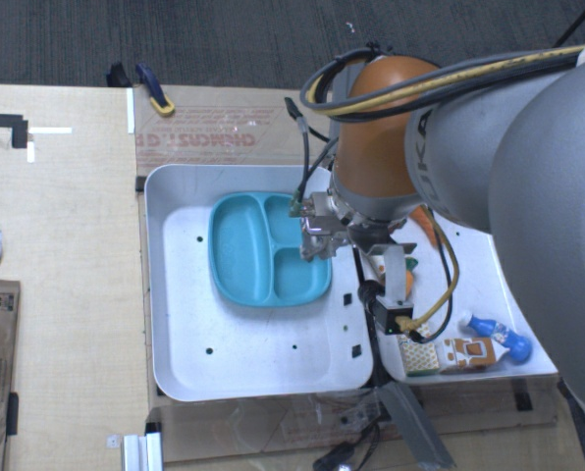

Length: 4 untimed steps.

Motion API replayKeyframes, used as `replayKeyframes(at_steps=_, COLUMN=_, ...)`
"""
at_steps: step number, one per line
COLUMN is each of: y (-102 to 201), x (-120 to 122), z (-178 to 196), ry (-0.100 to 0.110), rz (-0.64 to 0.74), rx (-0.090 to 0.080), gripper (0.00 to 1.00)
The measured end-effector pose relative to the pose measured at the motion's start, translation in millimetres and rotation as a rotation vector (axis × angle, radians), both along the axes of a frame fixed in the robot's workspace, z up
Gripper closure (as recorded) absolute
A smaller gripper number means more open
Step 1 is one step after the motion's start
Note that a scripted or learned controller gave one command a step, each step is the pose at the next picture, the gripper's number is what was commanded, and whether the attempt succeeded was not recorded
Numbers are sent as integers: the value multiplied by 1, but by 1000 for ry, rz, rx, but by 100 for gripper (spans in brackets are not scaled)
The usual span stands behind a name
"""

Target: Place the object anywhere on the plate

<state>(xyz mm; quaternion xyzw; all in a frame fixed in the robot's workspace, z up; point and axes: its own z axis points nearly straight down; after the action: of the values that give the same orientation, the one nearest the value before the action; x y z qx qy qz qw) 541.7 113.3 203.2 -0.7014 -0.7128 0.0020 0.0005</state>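
Observation:
A turquoise plate [258, 253] with three compartments lies in the left white bin [175, 302], toward its back. My gripper [317, 235] hangs under the orange wrist band, over the plate's right rim near the ridge between the two right-hand compartments. The wrist and its cables hide what is below the gripper. I cannot make out any object in it. The compartments that show hold nothing.
The right bin [469, 253] holds an orange piece [407, 281] partly under the arm, a blue and white toy [496, 334], a green-dotted pad [420, 358] and a small orange packet [472, 353]. The grey arm covers much of that bin.

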Motion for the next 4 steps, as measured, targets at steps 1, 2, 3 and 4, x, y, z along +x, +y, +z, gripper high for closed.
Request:
replayKeyframes(at_steps=1, y=-32, x=10, z=100, ry=-2, rz=57, rx=0, gripper=100)
replayKeyframes(at_steps=2, y=-8, x=-9, z=40, ry=1, rz=50, rx=0, gripper=100)
replayKeyframes(at_steps=3, y=-85, x=8, z=170, ry=-2, rz=-136, rx=-1, gripper=100)
replayKeyframes(at_steps=4, y=-50, x=-64, z=66, ry=2, rz=-100, rx=0, gripper=100)
